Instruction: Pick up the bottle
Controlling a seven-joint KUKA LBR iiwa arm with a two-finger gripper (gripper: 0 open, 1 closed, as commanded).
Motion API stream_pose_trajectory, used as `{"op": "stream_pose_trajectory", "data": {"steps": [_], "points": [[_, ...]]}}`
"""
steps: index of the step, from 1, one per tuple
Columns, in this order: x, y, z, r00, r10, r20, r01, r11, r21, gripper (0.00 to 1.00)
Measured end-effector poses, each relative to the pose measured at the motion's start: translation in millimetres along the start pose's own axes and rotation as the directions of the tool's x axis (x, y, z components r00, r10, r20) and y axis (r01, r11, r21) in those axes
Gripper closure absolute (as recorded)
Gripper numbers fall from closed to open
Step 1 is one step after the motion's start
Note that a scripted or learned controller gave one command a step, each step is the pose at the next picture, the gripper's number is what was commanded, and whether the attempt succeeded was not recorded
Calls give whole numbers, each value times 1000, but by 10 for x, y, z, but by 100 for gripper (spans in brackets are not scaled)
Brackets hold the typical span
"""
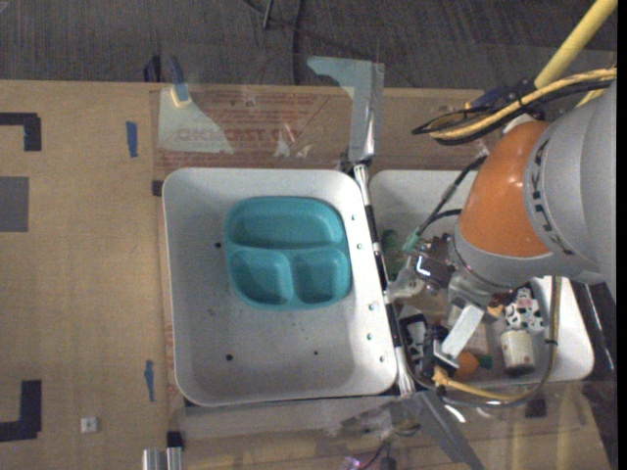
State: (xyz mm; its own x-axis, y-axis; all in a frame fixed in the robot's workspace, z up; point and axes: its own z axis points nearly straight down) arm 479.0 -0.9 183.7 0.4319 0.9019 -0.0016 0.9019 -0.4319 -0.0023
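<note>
On the cardboard-covered bench [78, 262] we see a teal three-compartment plastic tray [287, 251] in the left white bin [196, 360]. Our gripper [446, 346] is low in the cluttered right white bin [578, 355]; we cannot tell its state or identify the bottle. Crowded neighbours could spoil any grasp.

A single fixed camera is mounted above the bench [78, 262] and looks down at a slant. Its field covers both white bins: the left bin [196, 360] sits near frame centre, the right bin [578, 355] toward the right edge. The arm [549, 194] enters from the right, close beneath the lens.
</note>
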Motion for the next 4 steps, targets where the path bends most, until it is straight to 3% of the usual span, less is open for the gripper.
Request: {"op": "stream_pose_trajectory", "data": {"steps": [1,2,3,4], "points": [[-382,319,1,978,210,0,-210,978,-1,0],[58,-36,2,975,224,1,-224,975,5,0],[65,-39,-88,975,220,3,-220,975,6,100],[67,-33,-375,731,683,1,-683,731,1,100]]}}
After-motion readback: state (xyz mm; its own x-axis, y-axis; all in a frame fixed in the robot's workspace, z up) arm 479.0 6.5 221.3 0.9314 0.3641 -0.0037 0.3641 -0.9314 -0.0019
